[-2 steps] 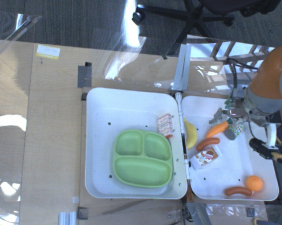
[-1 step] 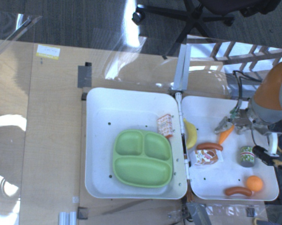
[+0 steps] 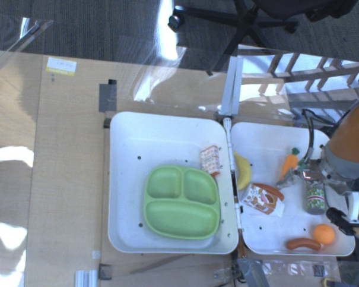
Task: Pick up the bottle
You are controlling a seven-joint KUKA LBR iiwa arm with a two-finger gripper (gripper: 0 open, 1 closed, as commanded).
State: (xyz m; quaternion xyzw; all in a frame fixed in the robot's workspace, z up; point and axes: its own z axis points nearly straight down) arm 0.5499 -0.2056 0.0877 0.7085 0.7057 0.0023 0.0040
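The bench (image 3: 59, 182) is pale wood, and two shallow white bins sit on it side by side. The left bin (image 3: 131, 167) holds a green plate (image 3: 181, 202) with three compartments, lying flat toward its right half. A small red and white packet (image 3: 211, 160) lies just beyond the plate, near the wall between the bins.

My arm (image 3: 348, 147) comes in from the right, its orange band above the far right corner of the right bin (image 3: 262, 143). My gripper (image 3: 312, 175) hangs over that bin's right side. The bottle (image 3: 315, 197), small with a green label, stands right below my wrist, and I cannot tell whether my fingers are spread or closed around it, or touching it at all.

A banana (image 3: 243, 171) lies against the bin's left wall. Beside it is a torn red and white wrapper (image 3: 262, 199). A carrot (image 3: 289, 163) lies left of my gripper. Near the front edge sit a sausage (image 3: 303, 244) and, just beside it, an orange ball (image 3: 324, 234).
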